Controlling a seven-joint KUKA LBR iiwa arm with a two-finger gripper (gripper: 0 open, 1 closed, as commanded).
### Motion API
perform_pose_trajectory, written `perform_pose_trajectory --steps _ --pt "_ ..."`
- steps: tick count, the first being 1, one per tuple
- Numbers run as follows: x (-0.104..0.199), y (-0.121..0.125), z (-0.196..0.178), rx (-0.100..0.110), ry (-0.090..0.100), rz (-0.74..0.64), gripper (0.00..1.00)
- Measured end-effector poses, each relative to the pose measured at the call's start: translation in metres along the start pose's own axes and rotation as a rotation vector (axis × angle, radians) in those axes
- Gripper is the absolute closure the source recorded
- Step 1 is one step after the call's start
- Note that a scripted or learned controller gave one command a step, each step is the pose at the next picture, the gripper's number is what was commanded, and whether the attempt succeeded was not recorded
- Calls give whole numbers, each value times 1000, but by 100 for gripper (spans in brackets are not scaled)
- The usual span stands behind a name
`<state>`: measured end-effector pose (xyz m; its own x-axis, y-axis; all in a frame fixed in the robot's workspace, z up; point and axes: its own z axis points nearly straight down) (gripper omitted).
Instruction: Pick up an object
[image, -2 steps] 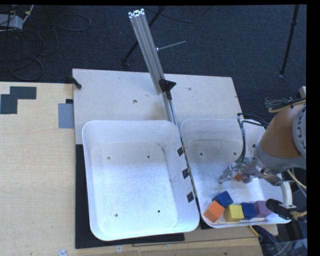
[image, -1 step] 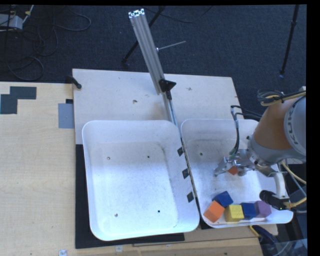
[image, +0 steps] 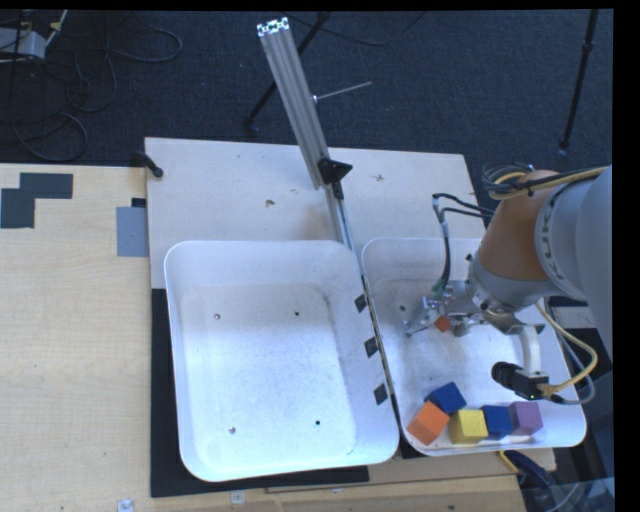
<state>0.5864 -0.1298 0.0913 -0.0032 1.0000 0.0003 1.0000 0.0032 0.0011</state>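
Note:
My gripper (image: 440, 322) hangs low over the middle of the right bin (image: 400, 262), below the orange band of the wrist. A small red-orange piece (image: 441, 324) shows right at the gripper's tip; whether it is gripped is unclear. Along the right bin's near edge lie several foam blocks: a blue block (image: 447, 396), an orange block (image: 428, 422), a yellow block (image: 467, 425), a second blue block (image: 496, 420) and a purple block (image: 526, 416). The gripper is well behind these blocks and apart from them.
The left bin (image: 190, 300) lies beside the right one, with a divider with black clips (image: 368, 345) between them. A slanted aluminium rail (image: 300, 110) rises behind the bins. Cables and a black fitting (image: 515, 378) hang from the arm on the right.

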Motion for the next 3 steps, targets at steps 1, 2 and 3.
perform_pose_trajectory --steps 1,2,3 --pt "26 51 0 1 0 0 0" --pt "-4 73 0 1 -1 3 0" --pt "-2 72 -9 6 -1 -6 100"
